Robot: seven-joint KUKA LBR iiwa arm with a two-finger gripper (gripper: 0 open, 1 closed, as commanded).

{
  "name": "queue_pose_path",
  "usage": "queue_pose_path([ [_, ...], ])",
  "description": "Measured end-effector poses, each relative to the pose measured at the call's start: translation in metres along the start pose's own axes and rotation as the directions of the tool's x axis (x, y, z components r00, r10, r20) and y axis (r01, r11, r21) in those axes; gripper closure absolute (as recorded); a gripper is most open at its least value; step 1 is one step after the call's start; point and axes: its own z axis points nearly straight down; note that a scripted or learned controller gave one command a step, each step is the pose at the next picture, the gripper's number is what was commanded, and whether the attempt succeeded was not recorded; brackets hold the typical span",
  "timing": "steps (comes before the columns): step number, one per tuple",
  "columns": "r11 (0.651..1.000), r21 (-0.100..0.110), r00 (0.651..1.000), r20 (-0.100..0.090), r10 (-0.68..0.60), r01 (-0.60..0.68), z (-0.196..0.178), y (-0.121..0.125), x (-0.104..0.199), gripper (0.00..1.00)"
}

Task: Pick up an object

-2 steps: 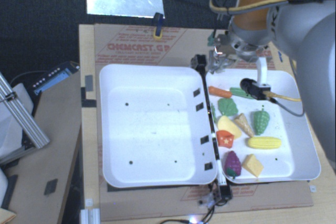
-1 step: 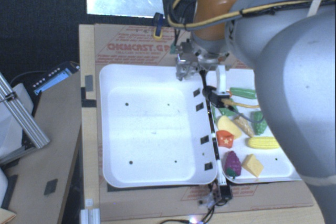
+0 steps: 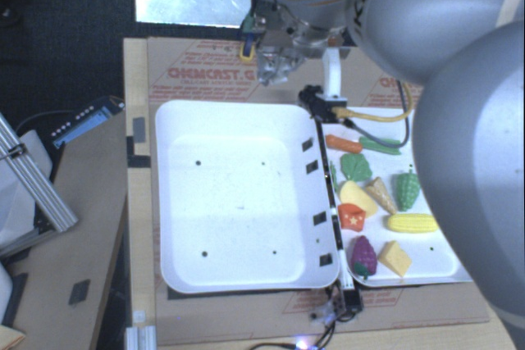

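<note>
Toy food, including a yellow corn cob [image 3: 412,222] and a carrot [image 3: 344,144], is seen in the right bin [image 3: 426,273] at 3 o'clock, judged light, rigid, slick plastic best pinched across the narrow middle; gripper [image 3: 275,65] at 12 o'clock, state cannot be told.

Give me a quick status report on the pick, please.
Gripper above the bins' far edge, nothing seen in it. Toy food lying in right bin. Nothing blocking.

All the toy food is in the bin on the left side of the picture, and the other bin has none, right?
Not quite. The camera view shows the toy food, like the corn and the carrot, in the right bin. It's the left bin that has none.
</note>
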Motion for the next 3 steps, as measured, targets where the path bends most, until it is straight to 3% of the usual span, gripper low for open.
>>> queue_pose_path([
  [1,1.000,0.020,1.000,0.003,-0.001,0.001,0.108,-0.005,0.090,1.00],
  [2,1.000,0.006,1.000,0.002,0.011,-0.011,0.006,-0.058,0.051,1.00],
  [3,1.000,0.017,1.000,0.006,0.005,-0.005,0.095,-0.047,0.085,1.00],
])
